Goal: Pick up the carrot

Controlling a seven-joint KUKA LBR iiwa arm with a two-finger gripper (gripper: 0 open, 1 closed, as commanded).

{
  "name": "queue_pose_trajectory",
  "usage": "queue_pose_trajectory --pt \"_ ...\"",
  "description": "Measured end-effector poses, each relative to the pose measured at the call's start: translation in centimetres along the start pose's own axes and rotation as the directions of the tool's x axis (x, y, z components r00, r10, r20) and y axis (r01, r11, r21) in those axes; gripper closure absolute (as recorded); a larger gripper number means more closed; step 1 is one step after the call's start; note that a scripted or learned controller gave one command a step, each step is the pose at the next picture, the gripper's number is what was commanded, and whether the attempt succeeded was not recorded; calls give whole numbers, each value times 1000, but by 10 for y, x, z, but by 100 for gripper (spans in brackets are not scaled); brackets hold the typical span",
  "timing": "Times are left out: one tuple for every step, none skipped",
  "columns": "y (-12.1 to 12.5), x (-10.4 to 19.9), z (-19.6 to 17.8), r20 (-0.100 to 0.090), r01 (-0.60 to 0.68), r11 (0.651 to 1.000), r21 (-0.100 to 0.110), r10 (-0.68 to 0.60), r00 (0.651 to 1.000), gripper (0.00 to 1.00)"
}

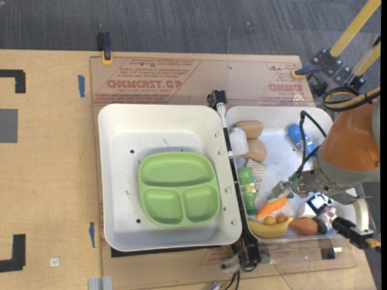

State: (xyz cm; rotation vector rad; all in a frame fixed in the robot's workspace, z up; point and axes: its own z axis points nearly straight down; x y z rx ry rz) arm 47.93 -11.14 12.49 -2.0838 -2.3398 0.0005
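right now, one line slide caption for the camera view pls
Gripper poised over the carrot in the right bin, beside a banana; green tray in the left bin.

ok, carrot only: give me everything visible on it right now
The carrot is a small orange toy-like piece, smooth and plastic-looking, with green at its upper right end. It lies tilted in the right bin, near the front, its lower left end just above the banana. The gripper hangs right at its green end; whether it touches the carrot is unclear. A green packet sits to its left.
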Motion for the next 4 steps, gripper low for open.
queue_pose_trajectory --pt "3 6 34 4 181 984 -6 -181 984 0" --pt "8 13 35 9 -11 1000 -23 11 1000 0" --pt "9 9 23 19 -15 999 -32 15 1000 100" --pt "95 87 -64 1 -78 997 -16 78 997 100"
